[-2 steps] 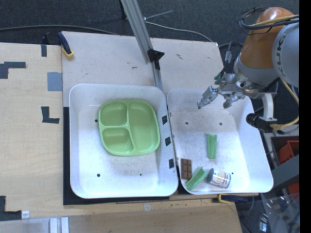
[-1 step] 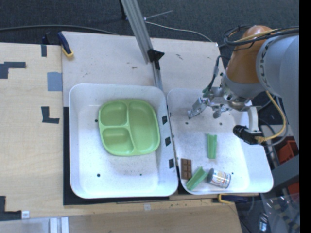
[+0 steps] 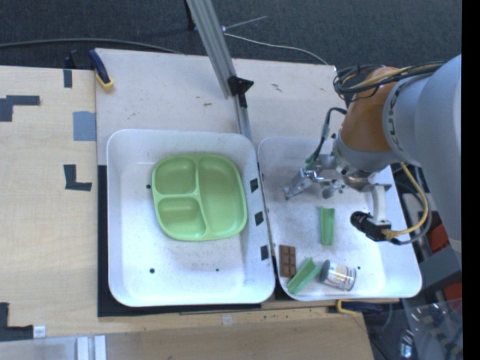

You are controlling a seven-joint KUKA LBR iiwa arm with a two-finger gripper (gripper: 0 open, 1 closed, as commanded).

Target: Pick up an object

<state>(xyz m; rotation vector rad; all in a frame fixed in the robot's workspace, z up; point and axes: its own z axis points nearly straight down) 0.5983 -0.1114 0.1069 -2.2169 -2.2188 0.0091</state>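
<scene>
Above the right bin (image 3: 401,276), the gripper (image 3: 311,180) hovers with fingers spread, gripping nothing. Nearest lies the green block (image 3: 327,226); descending squarely across its narrow width should likely secure it.

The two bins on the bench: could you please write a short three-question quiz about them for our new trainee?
1. True or false: the green divided plate lies in the left bin.
2. Which item lies nearest the gripper? A) small jar B) upright green block C) brown bar
3. Fill in: the tilted green block lies between the brown bar and the ____.

Key: 1 true; 2 B; 3 small jar.
</scene>
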